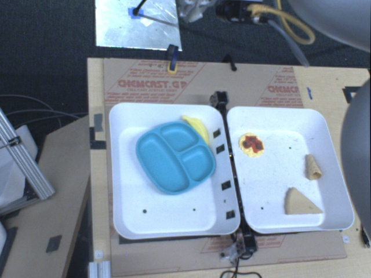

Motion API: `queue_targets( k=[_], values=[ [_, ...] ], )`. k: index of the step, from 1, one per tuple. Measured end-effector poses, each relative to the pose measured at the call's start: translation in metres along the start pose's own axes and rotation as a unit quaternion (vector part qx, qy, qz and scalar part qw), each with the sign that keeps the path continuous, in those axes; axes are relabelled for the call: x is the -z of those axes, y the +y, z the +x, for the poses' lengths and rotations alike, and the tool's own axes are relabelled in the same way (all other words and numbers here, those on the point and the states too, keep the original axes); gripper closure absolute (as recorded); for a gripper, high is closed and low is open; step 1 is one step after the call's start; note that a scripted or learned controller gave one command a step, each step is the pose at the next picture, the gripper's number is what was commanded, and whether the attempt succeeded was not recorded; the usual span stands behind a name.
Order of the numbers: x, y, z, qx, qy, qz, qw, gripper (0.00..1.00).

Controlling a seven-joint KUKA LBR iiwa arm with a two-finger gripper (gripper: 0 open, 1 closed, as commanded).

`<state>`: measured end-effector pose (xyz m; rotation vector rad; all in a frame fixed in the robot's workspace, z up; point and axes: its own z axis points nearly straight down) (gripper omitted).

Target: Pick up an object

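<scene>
The left bin [128, 213] holds a blue divided plate [174, 158]; a yellow banana-like piece [197, 128] pokes out from behind the plate's far right edge. In the right bin [333, 138] lie a small round yellow-and-red pizza piece [251, 145], a tan roll [313, 167] by the right wall, and a tan wedge [300, 202] near the front. My gripper [197, 2] hangs blurred at the top of the camera view, beyond the far edge of the bench and well away from both bins.
A shiny metal sheet [136, 13] lies on the dark floor behind the bench. A small blue-and-yellow clamp [172, 59] sits at the cardboard's far edge. An aluminium frame [20, 155] stands at the left. The grey arm [330, 4] fills the upper right.
</scene>
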<state>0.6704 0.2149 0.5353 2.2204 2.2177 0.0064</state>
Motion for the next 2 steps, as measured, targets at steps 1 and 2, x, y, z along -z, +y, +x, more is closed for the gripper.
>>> queue_targets(
  k=[1,2],
  values=[
    [0.000,-0.009,0.019,0.002,0.000,0.002,1.0000,1.00],
    [-0.087,-0.002,-0.062,-0.001,-0.001,0.005,1.0000,1.00]
  ],
)
